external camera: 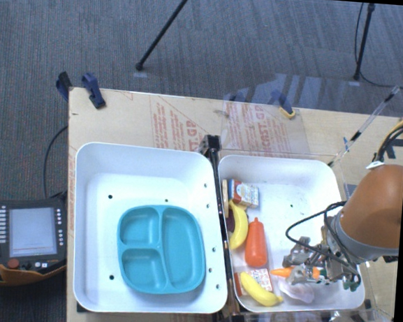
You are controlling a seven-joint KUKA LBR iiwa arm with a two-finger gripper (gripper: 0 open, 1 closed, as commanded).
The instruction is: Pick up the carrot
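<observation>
Down at the right bin's (313,170) near-right corner, gripper (316,266) sits low over the carrot (297,273), orange tip poking left from under it. Fingers' state: cannot tell, hidden in cables and hardware. Carrot lies close to the near wall, a pale crumpled thing (296,292) just beside it. Crowded left side: two bananas (238,224), one (260,289) by the near rim, orange bottle (256,243) between them, small carton (246,194) near the divider. Far half of this bin is open. Left bin (102,176) holds a blue plate (161,248), free floor around it. Pendant (26,238) sits off the surface (142,120), left.
</observation>
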